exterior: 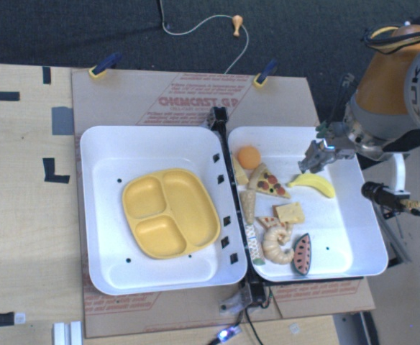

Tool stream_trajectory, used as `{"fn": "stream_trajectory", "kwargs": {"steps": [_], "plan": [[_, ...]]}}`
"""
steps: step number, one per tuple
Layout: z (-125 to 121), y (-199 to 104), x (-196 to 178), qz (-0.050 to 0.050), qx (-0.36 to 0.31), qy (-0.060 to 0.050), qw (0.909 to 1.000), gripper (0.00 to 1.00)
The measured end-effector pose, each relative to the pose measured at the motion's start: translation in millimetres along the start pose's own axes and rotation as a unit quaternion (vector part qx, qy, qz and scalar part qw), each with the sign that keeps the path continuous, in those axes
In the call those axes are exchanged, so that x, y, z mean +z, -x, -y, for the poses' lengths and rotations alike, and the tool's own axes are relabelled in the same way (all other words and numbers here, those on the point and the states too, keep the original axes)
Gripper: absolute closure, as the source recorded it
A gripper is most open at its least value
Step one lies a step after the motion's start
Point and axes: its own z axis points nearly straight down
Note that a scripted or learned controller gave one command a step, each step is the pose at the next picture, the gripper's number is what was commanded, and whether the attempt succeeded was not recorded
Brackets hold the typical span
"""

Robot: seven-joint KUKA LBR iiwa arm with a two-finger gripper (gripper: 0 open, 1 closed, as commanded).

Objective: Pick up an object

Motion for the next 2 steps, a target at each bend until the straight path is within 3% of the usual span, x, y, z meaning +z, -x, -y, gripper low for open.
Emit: {"fn": "stream_trajectory", "kwargs": {"steps": [1, 2], "plan": [[33, -47, 9, 0.000, -0.001, -0.003, 1.0000, 1.00], [49, -99, 10, 0.000, -0.002, -0.003, 1.0000, 1.00]]}}
